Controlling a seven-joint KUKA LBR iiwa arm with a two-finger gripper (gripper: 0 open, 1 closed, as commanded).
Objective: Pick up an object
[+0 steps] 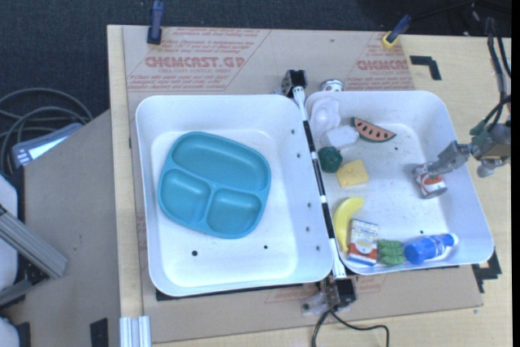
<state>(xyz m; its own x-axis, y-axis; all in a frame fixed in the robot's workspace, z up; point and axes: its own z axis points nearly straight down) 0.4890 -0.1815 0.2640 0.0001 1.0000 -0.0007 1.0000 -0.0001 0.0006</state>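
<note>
1. Camera view, nearest edge: blue bottle (429, 248), green toy (391, 252), banana (347, 217) along right bin (463, 199) front.
2. Farther: gripper (431, 181) low over bin floor, small red-grey object (432, 186) directly beneath; grasp unconfirmed.
3. Farthest: watermelon slice (373, 130).

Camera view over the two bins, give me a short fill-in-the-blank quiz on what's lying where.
1. The blue divided plastic plate lies in the ____ white bin.
2. The watermelon-slice toy lies in the ____ white bin.
3. The curved banana toy is coloured ____.
4. The gripper hangs over the ____ bin.

Missing words: left; right; yellow; right
</note>
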